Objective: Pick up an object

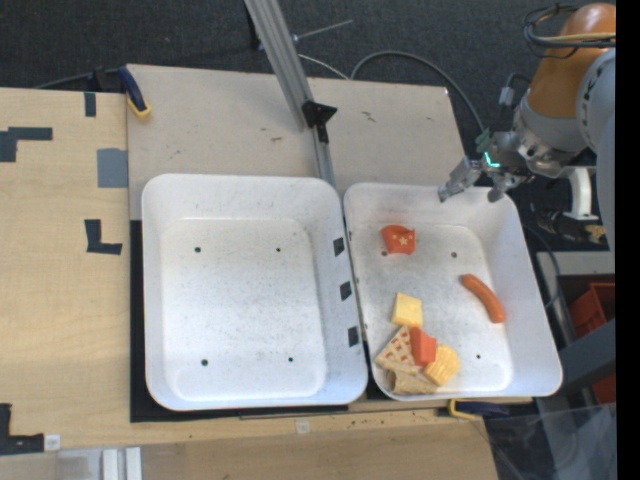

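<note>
In the right bin (520, 268) lie a red tomato-like piece (398, 239), an orange sausage (483, 298), a yellow cheese block (407, 310) and a pile at the near edge: a waffle piece (397, 351), a red block (423, 347) and a yellow-orange piece (442, 365). My gripper (470, 189) hovers over the bin's far right rim, well behind the sausage and to the right of the red piece. Its two fingers stand apart with nothing between them.
The left bin (240, 288) sits beside the right one, joined by a black-clipped seam. A slanted metal pole (285, 58) rises from the bench behind the bins. Cables run behind the right bin. A wooden surface with tape marks lies at the left.
</note>
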Robot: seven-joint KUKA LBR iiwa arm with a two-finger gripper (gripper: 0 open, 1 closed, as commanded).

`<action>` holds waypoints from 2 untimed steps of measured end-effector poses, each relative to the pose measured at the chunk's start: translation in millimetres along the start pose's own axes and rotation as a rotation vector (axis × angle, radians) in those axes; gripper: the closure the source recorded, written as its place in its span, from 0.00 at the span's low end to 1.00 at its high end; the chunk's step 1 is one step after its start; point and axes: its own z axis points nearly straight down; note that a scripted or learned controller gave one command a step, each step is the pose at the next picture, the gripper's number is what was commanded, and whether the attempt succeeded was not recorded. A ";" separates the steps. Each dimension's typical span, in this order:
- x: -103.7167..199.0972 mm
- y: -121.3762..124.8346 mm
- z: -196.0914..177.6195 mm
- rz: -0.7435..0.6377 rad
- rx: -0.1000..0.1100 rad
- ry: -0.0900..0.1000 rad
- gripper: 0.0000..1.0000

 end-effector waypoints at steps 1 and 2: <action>-0.1 1.2 -3.3 -0.001 -0.005 -0.002 0.00; -3.4 4.2 42.1 -0.001 -0.001 -0.002 0.00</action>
